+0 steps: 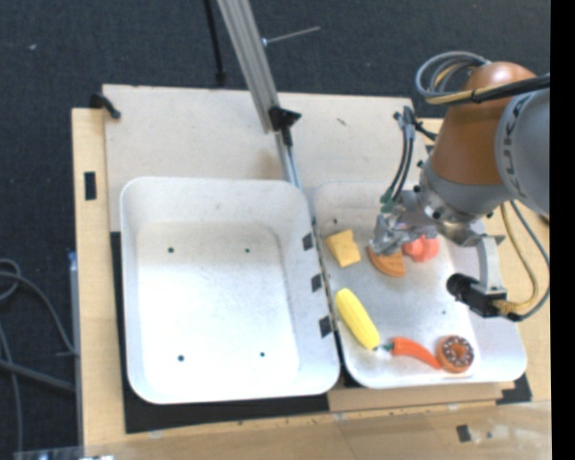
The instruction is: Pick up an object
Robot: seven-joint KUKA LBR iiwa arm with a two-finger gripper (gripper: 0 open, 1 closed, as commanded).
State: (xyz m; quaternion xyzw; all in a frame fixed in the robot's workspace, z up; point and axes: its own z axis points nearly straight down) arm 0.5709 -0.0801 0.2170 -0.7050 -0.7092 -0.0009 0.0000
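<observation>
Carrot [414, 351] lies near front rim, tip pointing left toward corn [357, 318]; gripper [391, 240] finger state unclear.

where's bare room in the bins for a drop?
Left bin: whole floor bare. Right bin: crowded; the gripper sits by the orange wedge and red piece, with corn, carrot, donut in front. Small gap between corn and donut.

Even, diffuse overhead illumination; no hard glare; the white bins [220, 286] render bright, nearly washed out, with faint speckle visible; soft, short shadows fall beneath the bin rims and under the arm [479, 151]; the dark floor [38, 27] retains little detail; overall resolution low, edges slightly soft, small objects lacking fine texture; no marked distortion.
</observation>
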